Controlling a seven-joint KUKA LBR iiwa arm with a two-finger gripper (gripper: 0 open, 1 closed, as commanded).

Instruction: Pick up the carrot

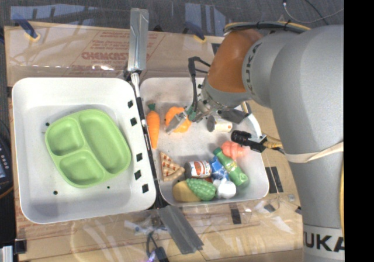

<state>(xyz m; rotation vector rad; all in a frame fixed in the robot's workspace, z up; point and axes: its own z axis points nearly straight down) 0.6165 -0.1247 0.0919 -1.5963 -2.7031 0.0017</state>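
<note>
Carrot [153,127] lies ungrasped by the right bin's [257,188] left wall, while the gripper [182,119], fingers spread, hovers beside it.

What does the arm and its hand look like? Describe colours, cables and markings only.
The arm is bulky, rounded and light grey, with a glossy orange band above the wrist. Black KUKA lettering shows on its lower casing. Thin black cables loop over the top, and a beige cable or strap crosses the grey body. The hand is small, dark and metallic.
</note>
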